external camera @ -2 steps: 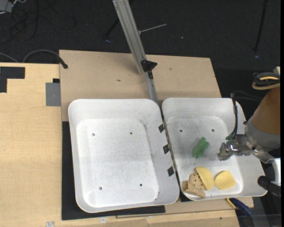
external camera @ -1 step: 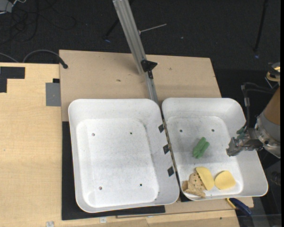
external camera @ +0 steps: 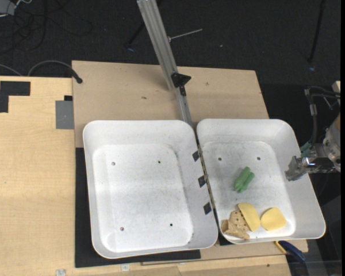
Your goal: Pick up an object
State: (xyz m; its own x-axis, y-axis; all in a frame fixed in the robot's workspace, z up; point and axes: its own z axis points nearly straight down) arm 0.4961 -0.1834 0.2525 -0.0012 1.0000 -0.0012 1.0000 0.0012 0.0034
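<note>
Green object (external camera: 244, 179) sits mid right bin (external camera: 276, 132), untouched; gripper (external camera: 302, 167) hovers at the bin's right rim, finger state impossible to tell. Approach step: it needs to swing in left.

— What do you look like from up there?

— Little of me is in sight at the frame's right side. My grey metal two-finger gripper (external camera: 295, 168) is a small, angular block with pale glints on its edges.

— And behind it?

— A light grey, rounded wrist section (external camera: 335, 138), and thin dark cables (external camera: 314, 109) looping above it. Any screws or markings are too small to tell.
</note>
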